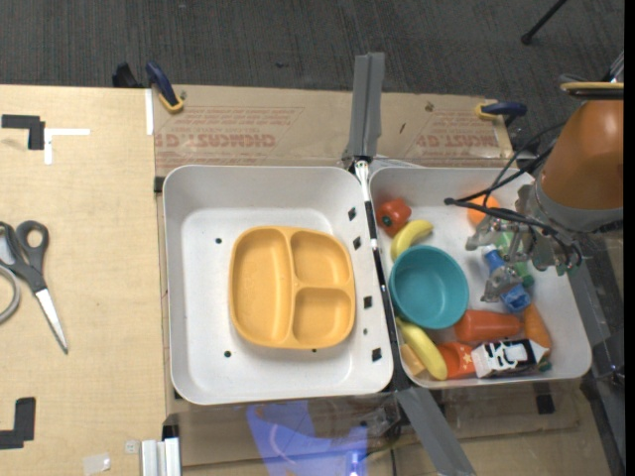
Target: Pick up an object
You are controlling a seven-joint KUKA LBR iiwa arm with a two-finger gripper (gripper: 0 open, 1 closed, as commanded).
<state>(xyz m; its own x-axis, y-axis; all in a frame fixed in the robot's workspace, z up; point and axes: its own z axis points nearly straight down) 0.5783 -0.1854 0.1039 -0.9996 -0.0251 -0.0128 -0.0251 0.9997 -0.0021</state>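
Right bin [566, 296]: white and shallow, crowded with small things; this is where I am working.
Teal bowl [429, 286]: round, upright, open side up, near the middle of the right bin.
Bananas: one yellow banana [411, 235] lies just above the bowl's rim; a second banana [423, 350] lies below the bowl, along the bin's left wall.
Red-orange fruit [394, 213]: small and round with a dark top, in the bin's upper left corner, just beside the upper banana.
Orange carrot-like piece [488, 323]: lies across the lower part of the bin, touching the bowl's lower right side.
Black-and-white carton [508, 356]: lies on its side at the bin's lower edge, beside another orange-red item.
My pincer [506, 266]: it hangs over the right side of the right bin, metal parts with blue bits low among the objects, right of the bowl. From this slant I cannot tell how far apart it stands, nor whether anything sits in it.
My arm [587, 157]: the orange band shows at the right, above the bin's upper right corner.
Left bin [189, 266]: white, holds a yellow divided plate [293, 288] with three compartments, lying flat in the middle.
Worktop [79, 266]: pale wood at the left, with grey-handled scissors [35, 276] lying on it, well apart from both bins.
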